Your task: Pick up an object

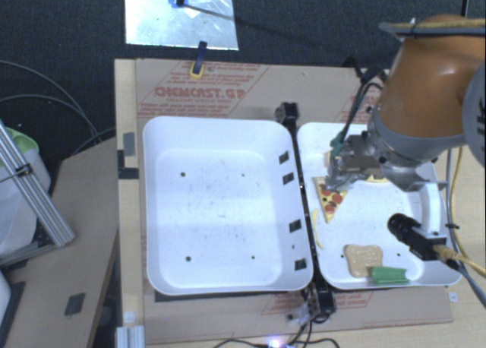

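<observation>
Pizza slice [330, 200]: a toy wedge with red dots, lying flat in the right bin near its left wall, with the point turned toward the near edge.
Gripper [339, 179]: low over the wide end of the pizza slice, just above or touching it; the view does not settle which.
Fingers: dark metal parts bunched over the slice; whether they are apart or together cannot be told, and nothing shows held between them.
Yellow piece [374, 178]: a pale yellow edge peeping out beside the gripper, mostly hidden under the wrist.
Bread slice [361, 257]: a tan toy slice lying flat near the front of the right bin, well apart from the pizza slice.
Green object [389, 275]: a small green piece just beside the bread slice, against the front rim.
Right bin [380, 221]: shallow and white, holding all of these things.
Left bin [220, 202]: shallow and white, touching the right bin along a dark clipped seam.
Arm [425, 88]: grey with a broad orange band, coming in from the right above the right bin.
Surface [201, 88]: brown printed cardboard under both bins.
Metal sheet [181, 3]: a shiny square lying on the dark floor beyond the surface.
</observation>
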Controlling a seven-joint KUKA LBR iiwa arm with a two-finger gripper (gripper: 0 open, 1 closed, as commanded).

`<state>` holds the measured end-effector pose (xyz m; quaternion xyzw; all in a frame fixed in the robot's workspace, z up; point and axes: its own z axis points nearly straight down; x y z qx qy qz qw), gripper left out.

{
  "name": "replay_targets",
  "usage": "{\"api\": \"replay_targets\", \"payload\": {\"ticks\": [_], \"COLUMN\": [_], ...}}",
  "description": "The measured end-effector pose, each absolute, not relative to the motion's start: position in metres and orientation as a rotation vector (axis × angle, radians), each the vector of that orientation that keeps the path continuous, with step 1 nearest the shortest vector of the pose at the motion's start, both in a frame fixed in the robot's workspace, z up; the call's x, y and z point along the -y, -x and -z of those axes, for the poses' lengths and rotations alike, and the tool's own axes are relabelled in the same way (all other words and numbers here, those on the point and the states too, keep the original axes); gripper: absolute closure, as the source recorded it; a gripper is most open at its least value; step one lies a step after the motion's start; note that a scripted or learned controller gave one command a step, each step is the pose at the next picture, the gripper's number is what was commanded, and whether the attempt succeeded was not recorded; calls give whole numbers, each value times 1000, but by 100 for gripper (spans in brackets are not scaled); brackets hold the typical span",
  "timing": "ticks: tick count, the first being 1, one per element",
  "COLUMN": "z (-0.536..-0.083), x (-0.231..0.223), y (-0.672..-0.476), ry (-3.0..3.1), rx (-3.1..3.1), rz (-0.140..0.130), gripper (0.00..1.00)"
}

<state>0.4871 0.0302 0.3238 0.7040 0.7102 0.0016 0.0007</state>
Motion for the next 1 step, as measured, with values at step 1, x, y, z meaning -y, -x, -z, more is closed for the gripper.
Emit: {"api": "replay_targets", "payload": {"ticks": [1], "z": [-324], "x": [-27], "y": [-487], "ry": [-2216], "rx": [-2225], "rz": [-3], "gripper": [0]}}
